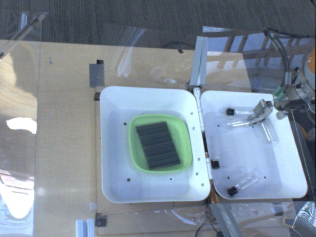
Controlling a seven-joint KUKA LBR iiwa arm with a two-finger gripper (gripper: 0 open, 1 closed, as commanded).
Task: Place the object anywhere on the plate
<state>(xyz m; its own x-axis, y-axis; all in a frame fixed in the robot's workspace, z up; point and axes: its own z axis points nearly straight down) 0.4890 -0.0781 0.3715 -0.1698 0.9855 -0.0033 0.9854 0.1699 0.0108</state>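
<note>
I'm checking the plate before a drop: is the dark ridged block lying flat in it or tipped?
Flat. The dark ridged block lies with its broad face up inside the green plate, within the rim.

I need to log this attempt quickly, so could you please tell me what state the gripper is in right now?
Gripper: over the right bin, beside a clear tube; open or closed cannot be told.

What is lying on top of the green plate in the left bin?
A dark ridged rectangular block lies flat on the green plate, set at a slight angle. It covers the plate's middle, so what is beneath it cannot be seen; the plate's rim shows all round.
</note>
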